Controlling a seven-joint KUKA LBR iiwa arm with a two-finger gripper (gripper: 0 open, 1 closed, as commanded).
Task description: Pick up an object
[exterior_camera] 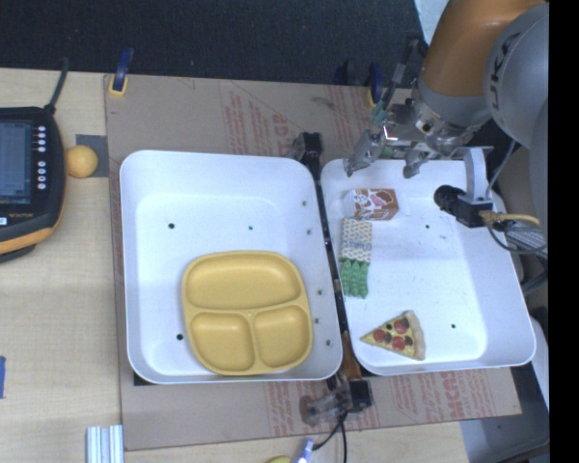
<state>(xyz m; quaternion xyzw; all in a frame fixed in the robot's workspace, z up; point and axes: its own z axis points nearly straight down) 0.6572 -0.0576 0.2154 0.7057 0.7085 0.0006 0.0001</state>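
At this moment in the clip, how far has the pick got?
Nothing looks picked yet. The pizza slice toy, the green patterned cloth strip and the small red-and-white card all lie on the floor of the right white bin. The claw is at that bin's far edge, open, with nothing between its fingers. Left: lower onto one item, close, lift.

Two white bins (145,258). A yellow tray (246,312), a red-topped pizza slice (398,336), a green patterned cloth (355,258), a red-and-white packet (374,204). Orange-banded grey arm (478,37).
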